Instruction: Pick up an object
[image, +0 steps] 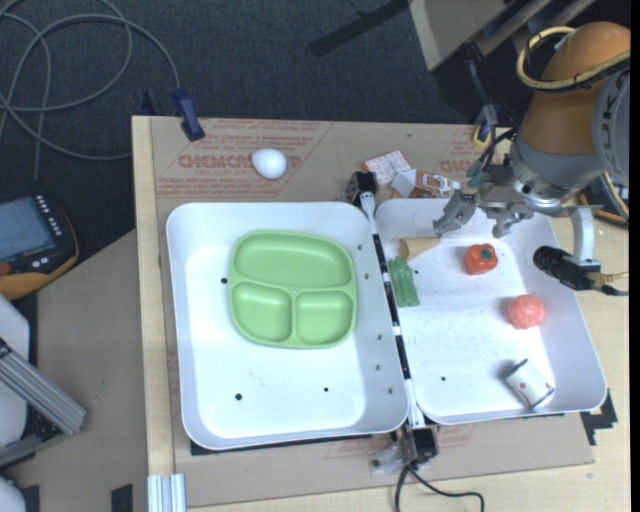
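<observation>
While metal fingers (481, 212) spread open, holding nothing, a glossy round tomato (481, 259) sits just below them.

The bins (300, 425) look like smooth, glossy white plastic. The green tray (293, 288) is matt plastic. The desk (160, 300) is printed cardboard.

The two shallow white plastic bins (210, 400) sit on a tan cardboard-covered bench (300, 140) printed with faded red lettering. A pale green divided plate (293, 288) lies in the left bin. At the right bin's 12 o'clock is an orange-red tomato-like toy (480, 258); at 3 o'clock, a pink round lump (526, 311); at 9 o'clock, a green strip (404, 282).
</observation>
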